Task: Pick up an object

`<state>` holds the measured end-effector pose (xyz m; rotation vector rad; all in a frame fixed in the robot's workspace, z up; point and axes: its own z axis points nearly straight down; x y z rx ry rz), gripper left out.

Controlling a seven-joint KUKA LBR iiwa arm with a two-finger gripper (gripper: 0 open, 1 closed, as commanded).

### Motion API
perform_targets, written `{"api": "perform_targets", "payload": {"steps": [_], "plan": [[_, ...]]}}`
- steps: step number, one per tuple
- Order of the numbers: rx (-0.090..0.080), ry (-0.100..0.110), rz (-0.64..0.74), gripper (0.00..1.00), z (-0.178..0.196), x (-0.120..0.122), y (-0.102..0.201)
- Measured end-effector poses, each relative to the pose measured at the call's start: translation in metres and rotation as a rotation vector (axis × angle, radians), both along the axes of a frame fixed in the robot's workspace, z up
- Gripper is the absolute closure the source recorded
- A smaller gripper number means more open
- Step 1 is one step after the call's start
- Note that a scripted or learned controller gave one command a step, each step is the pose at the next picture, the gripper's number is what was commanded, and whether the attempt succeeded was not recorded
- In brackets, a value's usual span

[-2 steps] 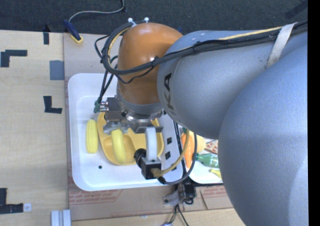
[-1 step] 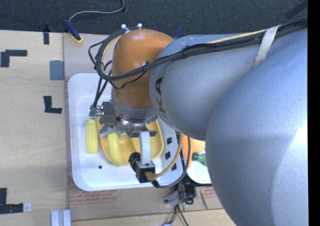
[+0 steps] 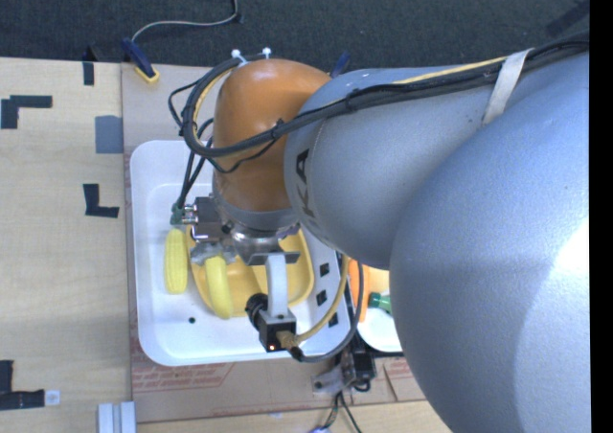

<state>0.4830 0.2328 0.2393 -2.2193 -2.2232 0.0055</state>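
The grey arm with its orange band (image 3: 259,134) reaches down into the left white bin (image 3: 146,220). My gripper (image 3: 235,259) sits low over a cluster of yellow objects in that bin. A long yellow piece (image 3: 175,262) lies to its left. A rounded yellow piece (image 3: 217,287) lies right under the wrist, and a larger yellow shape (image 3: 299,273) shows behind it. The wrist body and cables hide where the gripper meets the yellow pieces.
The right bin (image 3: 378,330) is mostly covered by the arm; a green object (image 3: 381,303) and something orange (image 3: 356,278) peek out there. A blue-and-yellow clamp (image 3: 140,59) and black tape marks (image 3: 96,201) sit on the wooden bench at left.
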Motion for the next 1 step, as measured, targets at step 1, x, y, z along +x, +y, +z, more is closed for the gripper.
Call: {"api": "perform_targets", "payload": {"steps": [1], "plan": [[0.001,-0.002,0.0,1.0,0.2088,0.0006,0.0005]]}}
